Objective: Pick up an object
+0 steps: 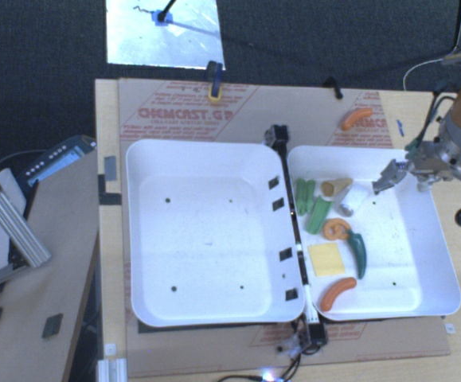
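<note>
Gripper (pixel 391 175) hangs over the right bin (pixel 441 245), can't tell how its fingers are set. The toy food sits left of it; that yellow square (pixel 326 259) looks light, flat, awkward, so I'd pinch the orange sausage (pixel 335 293) midway

red "CHEMCAST" lettering, partly legible, on the protective sheet (pixel 184 111) under the bins, fainter print at its upper right

one fixed camera | overhead, slanted down | both bins (pixel 214 153) in frame
</note>
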You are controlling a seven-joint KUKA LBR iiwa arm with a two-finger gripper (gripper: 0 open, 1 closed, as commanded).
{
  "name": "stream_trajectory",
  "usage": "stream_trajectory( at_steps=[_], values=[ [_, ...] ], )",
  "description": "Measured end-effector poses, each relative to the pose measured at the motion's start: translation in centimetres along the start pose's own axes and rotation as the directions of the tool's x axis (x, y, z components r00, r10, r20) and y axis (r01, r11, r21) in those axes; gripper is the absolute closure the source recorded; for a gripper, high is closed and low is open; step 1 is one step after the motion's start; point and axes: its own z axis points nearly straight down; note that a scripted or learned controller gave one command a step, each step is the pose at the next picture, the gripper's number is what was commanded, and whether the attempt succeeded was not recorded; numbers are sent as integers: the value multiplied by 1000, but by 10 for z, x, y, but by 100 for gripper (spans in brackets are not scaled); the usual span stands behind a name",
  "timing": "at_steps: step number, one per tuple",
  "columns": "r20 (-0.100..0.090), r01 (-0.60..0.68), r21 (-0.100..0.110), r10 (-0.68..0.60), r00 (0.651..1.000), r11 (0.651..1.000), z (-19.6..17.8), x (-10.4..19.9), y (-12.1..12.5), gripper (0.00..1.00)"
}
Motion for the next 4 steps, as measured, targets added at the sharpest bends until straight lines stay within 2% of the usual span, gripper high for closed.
stream_trajectory(
  at_steps=[1, 2, 3, 4],
  values=[
    [-5, 5, 10, -5, 1000, 1000, 117, 61, -39, 0],
    [-2, -2, 2, 2, 1000, 1000, 144, 84, -68, 0],
    [-2, 0, -3, 0, 1000, 1000, 131, 82, -65, 100],
    [0, -2, -3, 2, 1000, 1000, 142, 87, -90, 100]
  ],
)
